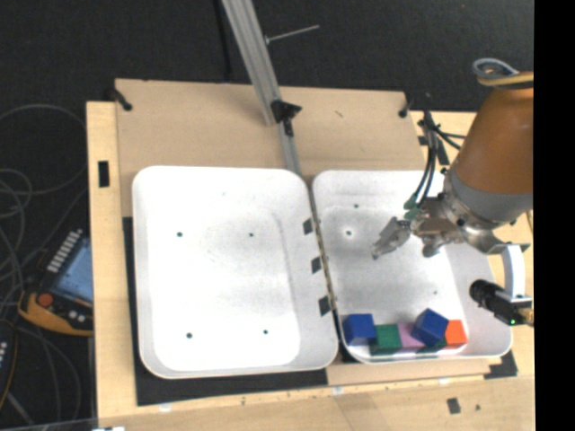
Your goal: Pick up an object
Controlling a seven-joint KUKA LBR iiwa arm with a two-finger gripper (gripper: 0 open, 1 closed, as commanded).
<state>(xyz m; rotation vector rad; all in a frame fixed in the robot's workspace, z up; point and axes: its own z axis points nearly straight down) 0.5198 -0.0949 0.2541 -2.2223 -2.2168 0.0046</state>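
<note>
Hovering open over the right bin, the fingers grip nothing.

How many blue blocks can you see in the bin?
2. One blue block sits at the left end of the row along the right bin's near edge. The other blue block sits farther right, beside the orange block. More could hide behind them.

Two white bins sat side by side. The right bin held five blocks: two blue blocks, one green, one purple, one orange.
</note>
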